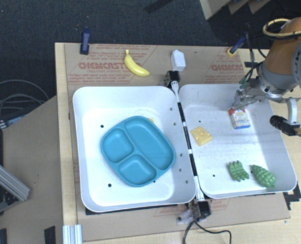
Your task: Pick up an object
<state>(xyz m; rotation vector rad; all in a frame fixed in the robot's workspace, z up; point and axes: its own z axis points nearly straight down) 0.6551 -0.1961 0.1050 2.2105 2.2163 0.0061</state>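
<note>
Small carton (240, 119), white with a red top and a blue patch on its face, stands in the right bin (272, 151) toward that bin's far edge, just beside the bin's right half. It looks boxy and slightly tilted, its red end pointing toward the far rim. Directly over its far end hangs the end effector (243, 98), reaching in from the right on the grey arm (282, 60) with its orange band; whether the end effector is wide, narrow or gripping the carton cannot be told from this angle, though its tip appears to meet the carton's top.

Elsewhere in the right bin, a yellow cheese wedge (201, 135) lies near the left wall, and two green bumpy pieces (238, 171) (263, 176) sit close together by the near right corner. The left bin (89, 111) carries a blue divided plate (137, 150) at its middle. On the surface beyond the bins, a yellow banana (134, 65) rests near the far edge, with a small white block (178, 60) to its right.
</note>
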